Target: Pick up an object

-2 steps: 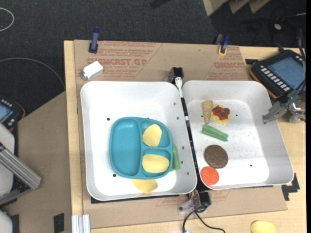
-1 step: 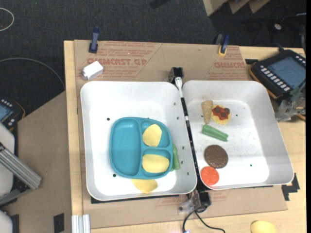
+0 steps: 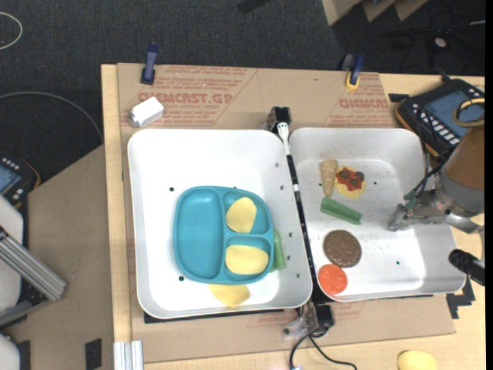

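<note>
While the grey two-finger gripper hangs low over the right-hand side of the right shallow white bin, nothing sits between its tips, so the step in hand reads as the approach, with no object yet taken. Whether the tips are spread or pressed together cannot be made out at this size; they look like a small metal cluster pointing left, close to the bin floor.

The candidates lie to the gripper's left in that same bin: a green stick-shaped block lying at a slant, a flat brown round disc just below it, an orange-red round piece at the bin's near edge, and, farther up, a pale tan strip touching a yellow slice topped with red bits. The green block is the nearest to the gripper, though still apart from it.

The left white bin holds a teal divided plastic tray with two yellow pieces in its right-hand compartments and a third yellow piece on the bin floor at its near edge.

My judgement is that the next move calls for shifting left until the tips straddle one item, probably the green block across its narrow width, then lowering and closing. The flat discs would likely be harder to pinch, lying flush on the floor.
</note>
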Controlling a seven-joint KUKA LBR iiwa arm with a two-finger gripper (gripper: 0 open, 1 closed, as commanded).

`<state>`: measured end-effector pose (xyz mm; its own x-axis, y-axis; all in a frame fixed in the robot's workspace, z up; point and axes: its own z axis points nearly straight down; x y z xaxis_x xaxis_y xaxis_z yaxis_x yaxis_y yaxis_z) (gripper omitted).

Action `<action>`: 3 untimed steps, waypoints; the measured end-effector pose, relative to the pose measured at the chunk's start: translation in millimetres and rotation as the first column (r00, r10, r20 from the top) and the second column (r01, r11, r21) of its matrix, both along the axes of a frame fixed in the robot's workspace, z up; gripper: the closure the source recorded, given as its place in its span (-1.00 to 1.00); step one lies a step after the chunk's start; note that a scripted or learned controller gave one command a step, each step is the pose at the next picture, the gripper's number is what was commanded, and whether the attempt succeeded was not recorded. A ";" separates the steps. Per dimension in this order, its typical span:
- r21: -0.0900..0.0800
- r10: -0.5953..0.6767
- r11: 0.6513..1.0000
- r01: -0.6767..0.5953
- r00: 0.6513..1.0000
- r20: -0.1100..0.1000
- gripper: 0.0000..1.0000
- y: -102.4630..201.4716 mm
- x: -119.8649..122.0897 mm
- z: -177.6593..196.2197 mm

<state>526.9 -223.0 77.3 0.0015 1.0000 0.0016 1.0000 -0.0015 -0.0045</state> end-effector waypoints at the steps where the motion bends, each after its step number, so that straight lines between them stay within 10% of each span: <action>1: -0.005 0.012 1.000 -0.012 1.000 0.024 1.00 65.6 70.9 139.6; 2: -0.008 0.003 1.000 -0.003 1.000 0.016 1.00 -4.0 143.5 6.3; 3: -0.007 0.004 1.000 -0.004 1.000 0.011 1.00 -1.2 140.8 19.5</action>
<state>667.7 -224.2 96.8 -0.0023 1.0000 -0.0052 1.0000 0.0023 0.0064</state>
